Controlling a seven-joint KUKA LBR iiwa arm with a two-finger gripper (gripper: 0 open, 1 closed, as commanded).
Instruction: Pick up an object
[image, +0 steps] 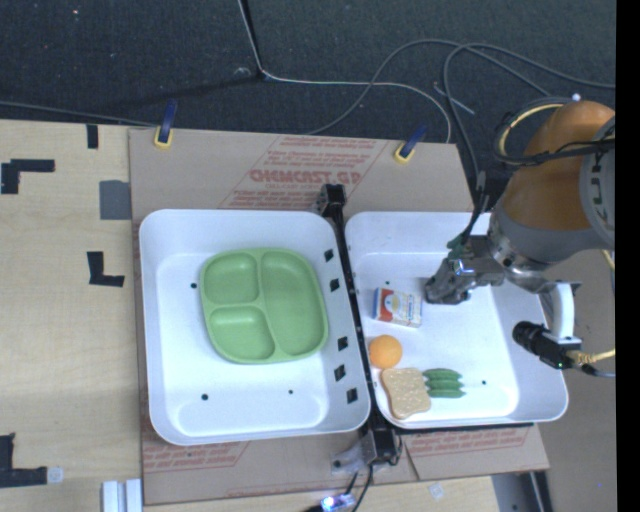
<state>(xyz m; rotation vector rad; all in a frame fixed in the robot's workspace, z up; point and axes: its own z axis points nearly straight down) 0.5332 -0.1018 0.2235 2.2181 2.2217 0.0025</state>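
item: small carton (398, 307), lying flat in the right bin (500, 240) near its left wall. my hand (446, 288) hovers just to its right, toward the bin's middle; finger state i cannot tell. i judge a short leftward shift lines it up.

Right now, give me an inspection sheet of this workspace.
Surface: two white bins on cardboard; left bin, right bin.
Job's things: small carton, orange ball, toast slice and green pea pod, all in the right bin.
Clutter: green divided plate in the left bin.
Grippers: gripper low over the right bin, just right of the carton; nothing seen between its fingers.
Cables: loose cables across the dark floor behind.
Surroundings: two clamps on the cardboard's far edge.
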